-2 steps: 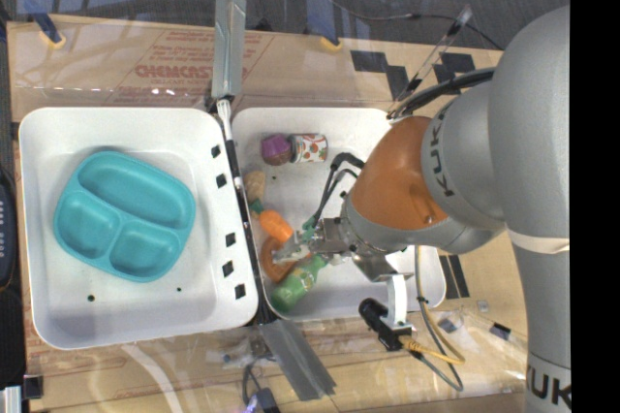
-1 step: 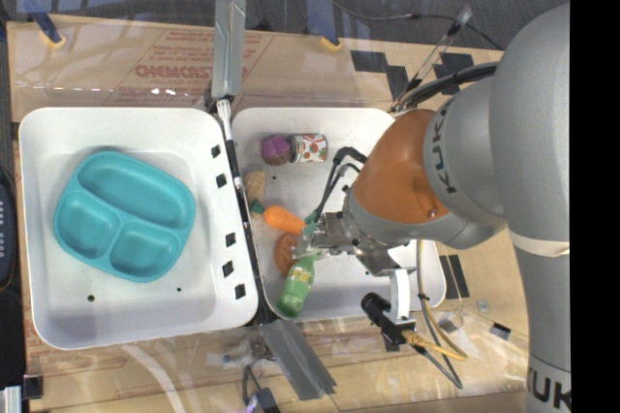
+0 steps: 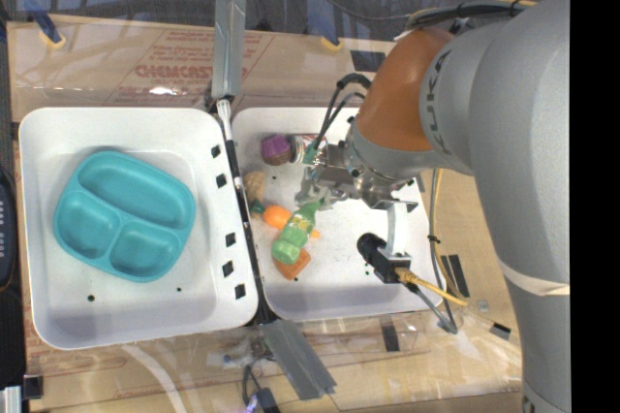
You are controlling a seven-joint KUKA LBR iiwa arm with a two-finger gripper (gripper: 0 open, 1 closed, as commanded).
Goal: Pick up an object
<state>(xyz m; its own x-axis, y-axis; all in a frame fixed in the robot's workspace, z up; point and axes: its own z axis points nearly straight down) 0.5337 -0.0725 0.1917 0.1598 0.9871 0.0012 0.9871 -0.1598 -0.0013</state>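
Nearest to us, along the lower edge of the camera view, we see the counter [image 3: 455, 353] with clear sheeting, black tape marks and loose cables. Just above it sit the two white bins, side by side, their inner rims meeting at a grey divider bar.

In the left bin [image 3: 58, 304] we find a teal divided plate [image 3: 124, 214], three compartments, lying flat toward the left half of the bin floor.

In the right bin [image 3: 339, 300] the items cluster toward its left side. Closest to us is a green bottle [image 3: 294, 237] lying tilted, its lower end resting on an orange-red piece [image 3: 294, 267]. Just left of the bottle's upper half sits a small orange ball [image 3: 277, 216], touching or nearly touching it. Farther back, a beige rounded object [image 3: 255, 182] lies by the bin's left wall, and beyond that a purple object [image 3: 277, 148] sits near the far wall.

The gripper [image 3: 325, 186] hangs over the middle of the right bin, just above the top end of the green bottle. Its metal parts overlap the bottle's cap in our view, but we cannot tell whether the fingers are spread or closed, nor whether they touch the bottle. Behind it rise the orange band [image 3: 402, 96] and the grey arm [image 3: 513, 140], which crosses the right side of the picture.

Farthest away, a brown cardboard sheet [image 3: 126, 62] with red print lies beyond the bins.
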